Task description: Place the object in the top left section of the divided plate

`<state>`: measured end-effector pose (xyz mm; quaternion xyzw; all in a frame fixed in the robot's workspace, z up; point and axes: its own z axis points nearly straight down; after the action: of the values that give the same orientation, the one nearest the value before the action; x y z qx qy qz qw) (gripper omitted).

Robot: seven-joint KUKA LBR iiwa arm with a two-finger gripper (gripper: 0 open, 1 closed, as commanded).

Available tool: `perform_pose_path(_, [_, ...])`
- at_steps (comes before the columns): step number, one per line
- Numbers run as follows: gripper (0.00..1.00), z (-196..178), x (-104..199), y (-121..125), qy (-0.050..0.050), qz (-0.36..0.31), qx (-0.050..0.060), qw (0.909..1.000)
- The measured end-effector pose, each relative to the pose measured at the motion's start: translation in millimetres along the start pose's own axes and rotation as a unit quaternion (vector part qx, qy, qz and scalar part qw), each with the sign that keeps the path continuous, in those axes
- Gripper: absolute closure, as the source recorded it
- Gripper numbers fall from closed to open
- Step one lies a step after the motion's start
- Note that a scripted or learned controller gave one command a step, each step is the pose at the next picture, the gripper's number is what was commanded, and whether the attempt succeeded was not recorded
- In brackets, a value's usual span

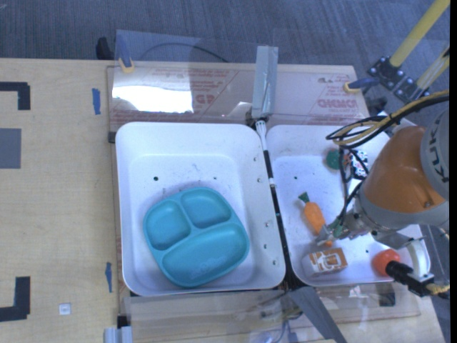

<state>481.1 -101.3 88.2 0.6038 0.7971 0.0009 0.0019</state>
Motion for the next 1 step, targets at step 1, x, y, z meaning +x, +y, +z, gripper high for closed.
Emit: perform_pose_path(1, [1.0,1.1,-31.6,10.3,0.0,0.0,-0.002,1.0])
